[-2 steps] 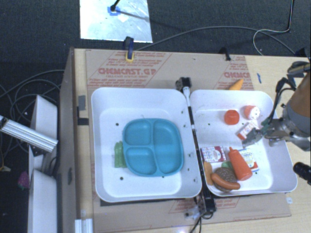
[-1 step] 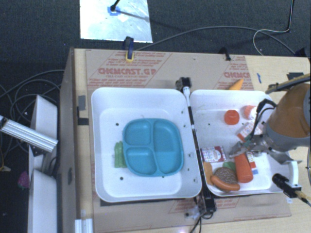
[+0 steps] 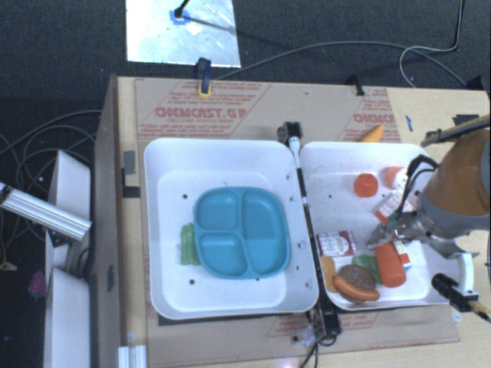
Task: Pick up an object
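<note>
Gripper (image 3: 386,236) low in right bin (image 3: 337,163), directly over orange-red cylinder (image 3: 389,265); finger state cannot be told. Cylinder lies among clustered toys at bin's near edge, sausage (image 3: 354,289) beside, crowding approach. Nothing lifted.

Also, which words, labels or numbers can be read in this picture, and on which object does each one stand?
"CHEMCAST GP": red print on the brown board behind the left bin.
The same kind of red print on the board behind the right bin: too slanted and blurred to read.
Small red and white packet in the right bin: print too small to read.
</note>
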You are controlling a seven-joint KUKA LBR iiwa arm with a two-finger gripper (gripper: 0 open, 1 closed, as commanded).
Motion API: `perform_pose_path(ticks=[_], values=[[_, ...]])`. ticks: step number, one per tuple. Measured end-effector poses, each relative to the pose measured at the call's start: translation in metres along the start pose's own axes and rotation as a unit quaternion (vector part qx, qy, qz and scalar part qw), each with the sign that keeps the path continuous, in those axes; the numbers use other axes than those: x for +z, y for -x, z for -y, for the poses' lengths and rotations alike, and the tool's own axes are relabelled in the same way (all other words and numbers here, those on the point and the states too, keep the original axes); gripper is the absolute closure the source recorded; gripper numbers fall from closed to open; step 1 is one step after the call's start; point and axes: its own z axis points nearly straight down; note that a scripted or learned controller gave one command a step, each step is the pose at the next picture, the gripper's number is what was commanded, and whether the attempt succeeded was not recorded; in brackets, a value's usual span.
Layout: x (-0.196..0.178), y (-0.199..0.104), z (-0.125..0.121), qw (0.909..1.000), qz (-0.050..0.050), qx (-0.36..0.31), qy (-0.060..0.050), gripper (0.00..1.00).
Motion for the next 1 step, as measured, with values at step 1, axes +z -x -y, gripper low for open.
perform_pose_path(ticks=[1], values=[[-0.0803,-0.0777,-0.0131,1.0000,-0.001,-0.001,-0.001,1.00]])
